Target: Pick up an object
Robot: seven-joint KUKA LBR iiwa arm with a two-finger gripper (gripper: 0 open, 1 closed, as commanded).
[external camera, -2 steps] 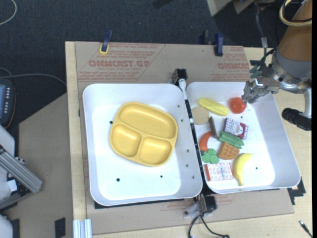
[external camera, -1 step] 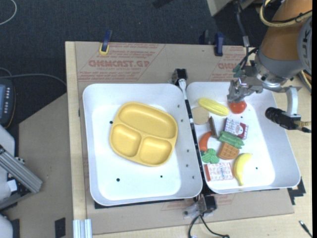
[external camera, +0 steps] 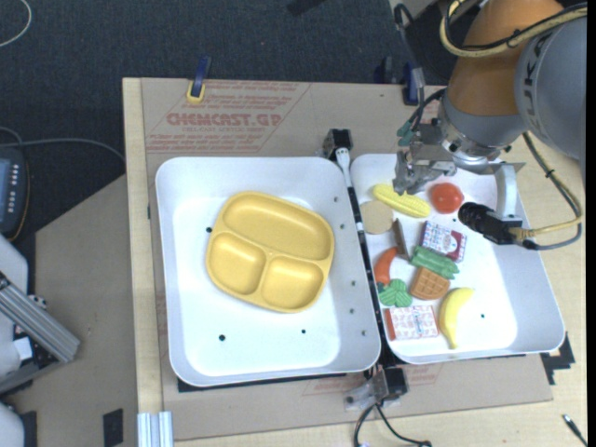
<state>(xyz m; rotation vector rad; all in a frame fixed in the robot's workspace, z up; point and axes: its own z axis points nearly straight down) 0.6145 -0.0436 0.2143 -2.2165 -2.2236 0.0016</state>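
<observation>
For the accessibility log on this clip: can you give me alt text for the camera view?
A grey robot arm reaches in from the right, its gripper low over a yellow corn cob at the back of the right bin, among toy foods including a red tomato and a banana. The left bin holds a yellow divided plate.

A brown bench (external camera: pixel 233 110) with red writing on it fills the middle of the picture. Two flat white bins sit right on it, side by side: the left bin (external camera: pixel 186 324) in the middle and the right bin (external camera: pixel 531 315) toward the right side.
</observation>
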